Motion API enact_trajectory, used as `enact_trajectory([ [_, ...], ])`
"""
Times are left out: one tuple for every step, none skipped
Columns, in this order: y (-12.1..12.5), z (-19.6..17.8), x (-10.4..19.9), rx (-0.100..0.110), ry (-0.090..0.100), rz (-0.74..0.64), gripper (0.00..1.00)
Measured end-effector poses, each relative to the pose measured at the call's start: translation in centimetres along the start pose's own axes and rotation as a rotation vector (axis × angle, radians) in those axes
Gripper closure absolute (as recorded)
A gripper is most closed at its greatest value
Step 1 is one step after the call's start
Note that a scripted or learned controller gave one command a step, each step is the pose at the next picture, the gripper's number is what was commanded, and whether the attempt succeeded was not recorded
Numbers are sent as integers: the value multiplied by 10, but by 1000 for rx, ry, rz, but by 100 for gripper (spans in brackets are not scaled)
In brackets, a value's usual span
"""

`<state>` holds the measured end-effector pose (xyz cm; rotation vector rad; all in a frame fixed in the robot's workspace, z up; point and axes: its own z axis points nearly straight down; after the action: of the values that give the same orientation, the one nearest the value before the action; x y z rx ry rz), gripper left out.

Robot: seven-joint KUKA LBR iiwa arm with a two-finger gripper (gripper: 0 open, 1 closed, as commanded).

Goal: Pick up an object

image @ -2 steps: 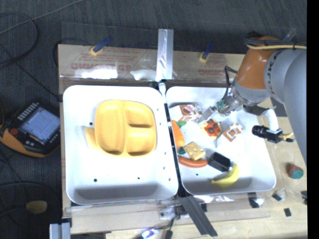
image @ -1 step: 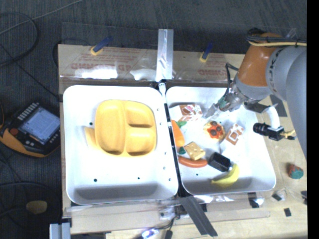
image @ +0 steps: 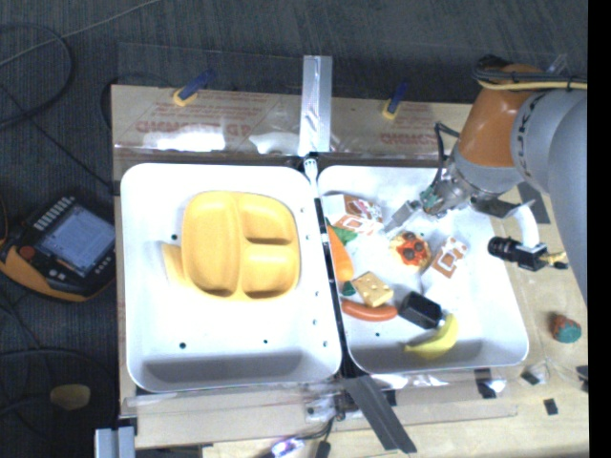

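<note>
A yellow divided tray [image: 239,244] fills the left bin [image: 143,351]. The right bin [image: 506,337] holds small toy food: a banana [image: 434,339], an orange carrot [image: 341,260], a black block [image: 419,308]. The gripper [image: 409,213] hangs above them (fingers spread, holding nothing). The banana, at the near edge, looks light, rigid and slick; best gripped mid-curve.

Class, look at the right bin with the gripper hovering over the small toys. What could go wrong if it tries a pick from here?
1. The toys crowd together: the carrot, cheese and red piece touch or overlap, so a grasp may drag a neighbour or slip.
2. The gripper sits between the cards and the pizza slice; it may close on nothing.
3. The banana lies near the bin wall, leaving little room.
</note>
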<state>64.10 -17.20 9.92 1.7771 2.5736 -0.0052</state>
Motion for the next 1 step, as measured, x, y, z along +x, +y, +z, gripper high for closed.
enact_trajectory([
  [-24,9,11,-7,7,105,0],
])
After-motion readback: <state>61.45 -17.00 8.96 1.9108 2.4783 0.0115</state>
